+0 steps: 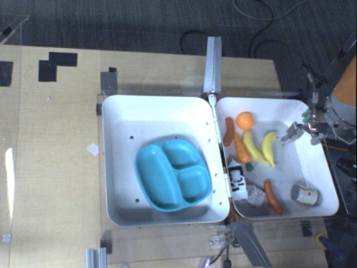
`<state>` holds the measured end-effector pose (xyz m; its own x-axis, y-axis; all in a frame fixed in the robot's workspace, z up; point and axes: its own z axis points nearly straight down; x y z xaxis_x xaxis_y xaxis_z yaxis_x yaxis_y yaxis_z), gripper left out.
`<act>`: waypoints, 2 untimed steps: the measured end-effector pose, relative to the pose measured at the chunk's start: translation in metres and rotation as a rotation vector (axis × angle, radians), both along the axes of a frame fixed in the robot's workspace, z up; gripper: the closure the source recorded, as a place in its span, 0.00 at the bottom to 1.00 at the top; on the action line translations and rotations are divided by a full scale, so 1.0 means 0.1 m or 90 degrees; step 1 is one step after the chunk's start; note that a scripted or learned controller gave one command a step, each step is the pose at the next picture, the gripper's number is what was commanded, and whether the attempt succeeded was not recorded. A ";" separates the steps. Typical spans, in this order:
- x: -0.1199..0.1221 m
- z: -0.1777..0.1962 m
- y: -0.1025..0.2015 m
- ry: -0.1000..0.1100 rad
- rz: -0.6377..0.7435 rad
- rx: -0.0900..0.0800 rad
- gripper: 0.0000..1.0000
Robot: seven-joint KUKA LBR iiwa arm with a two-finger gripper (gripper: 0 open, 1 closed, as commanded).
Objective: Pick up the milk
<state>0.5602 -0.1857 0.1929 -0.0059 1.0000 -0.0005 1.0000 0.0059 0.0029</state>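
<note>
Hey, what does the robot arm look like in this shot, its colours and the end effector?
At the right edge, the arm shows an orange band above a grey wrist section. Its end effector is small, metallic grey, with thin fingers, a greenish spot near its mount and dark cables nearby. Finer markings are too small to tell.

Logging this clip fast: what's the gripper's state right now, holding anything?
Gripper: above the right bin's upper right edge, nothing seen in it; open or closed cannot be told. The milk lies at that bin's left wall.
</note>
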 end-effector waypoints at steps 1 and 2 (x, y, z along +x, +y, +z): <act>0.02 0.12 0.01 -0.004 0.003 -0.001 1.00; -0.14 -0.09 0.68 -0.001 0.029 0.000 1.00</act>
